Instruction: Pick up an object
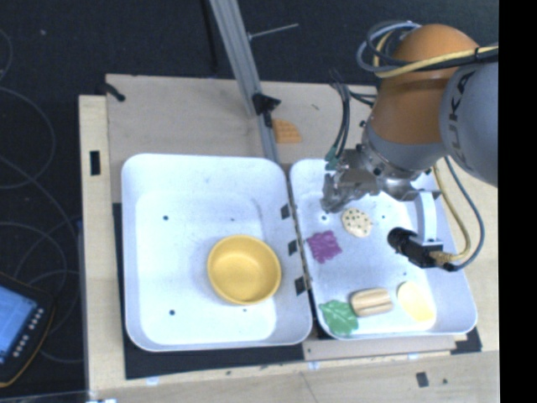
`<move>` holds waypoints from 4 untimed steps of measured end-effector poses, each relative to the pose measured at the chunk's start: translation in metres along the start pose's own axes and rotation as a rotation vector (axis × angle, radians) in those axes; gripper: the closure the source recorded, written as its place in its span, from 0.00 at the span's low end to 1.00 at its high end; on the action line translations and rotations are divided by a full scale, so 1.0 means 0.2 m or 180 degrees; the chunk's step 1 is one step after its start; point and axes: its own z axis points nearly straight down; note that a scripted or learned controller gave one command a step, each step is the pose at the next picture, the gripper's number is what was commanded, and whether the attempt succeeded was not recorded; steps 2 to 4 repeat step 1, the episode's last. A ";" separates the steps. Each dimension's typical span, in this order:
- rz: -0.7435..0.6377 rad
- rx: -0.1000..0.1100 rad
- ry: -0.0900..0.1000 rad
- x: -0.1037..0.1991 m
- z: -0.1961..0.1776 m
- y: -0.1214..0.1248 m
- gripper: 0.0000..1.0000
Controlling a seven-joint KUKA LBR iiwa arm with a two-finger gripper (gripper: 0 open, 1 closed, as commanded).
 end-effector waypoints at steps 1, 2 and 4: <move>0.0000 0.0001 -0.0002 0.31 0.03 -0.05 1.00; 0.0000 0.0001 -0.0002 0.31 0.03 -0.05 1.00; 0.0000 0.0001 -0.0002 0.31 0.03 -0.05 1.00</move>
